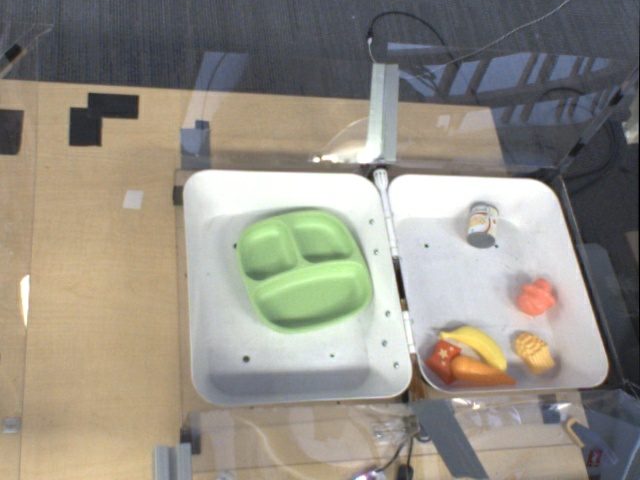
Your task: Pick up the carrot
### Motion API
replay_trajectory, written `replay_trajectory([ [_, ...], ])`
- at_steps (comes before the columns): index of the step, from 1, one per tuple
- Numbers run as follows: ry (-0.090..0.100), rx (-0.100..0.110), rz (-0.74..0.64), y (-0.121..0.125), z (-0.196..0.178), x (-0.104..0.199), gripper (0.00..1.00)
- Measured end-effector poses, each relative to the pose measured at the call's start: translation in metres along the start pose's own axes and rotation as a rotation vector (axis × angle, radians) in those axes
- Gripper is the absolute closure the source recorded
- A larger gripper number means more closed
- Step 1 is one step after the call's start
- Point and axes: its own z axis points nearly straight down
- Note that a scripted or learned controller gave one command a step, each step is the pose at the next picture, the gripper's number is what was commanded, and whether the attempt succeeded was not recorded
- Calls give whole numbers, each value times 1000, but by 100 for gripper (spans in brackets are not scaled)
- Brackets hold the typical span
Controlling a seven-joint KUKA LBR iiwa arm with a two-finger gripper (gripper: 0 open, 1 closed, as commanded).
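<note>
Carrot (481, 372) lay near the right bin's (430, 208) front-left corner, long axis roughly left-right, wedged against banana (476, 345) and strawberry (444, 354); gripper state: can't tell.

Robot lab, wooden bench (90, 298), white bins (200, 268), loose cables (480, 38)

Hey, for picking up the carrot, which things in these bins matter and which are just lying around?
Part of the job:
carrot, lying at the near edge of the right bin

Just lying about:
banana, touching the carrot
red pepper, beside the carrot
small can
pinkish-red fruit
yellow-brown toy
green divided plate, in the left bin
</note>
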Motion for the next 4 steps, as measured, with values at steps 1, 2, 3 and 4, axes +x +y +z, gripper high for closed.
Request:
replay_trajectory([
  [1, -2, -6, -9, 2, -12, 2, 100],
  [2, -5, -12, -18, 4, -24, 3, 100],
  [3, -8, -18, -26, 5, -36, 4, 100],
  [4, -11, -25, -34, 7, -49, 6, 100],
])
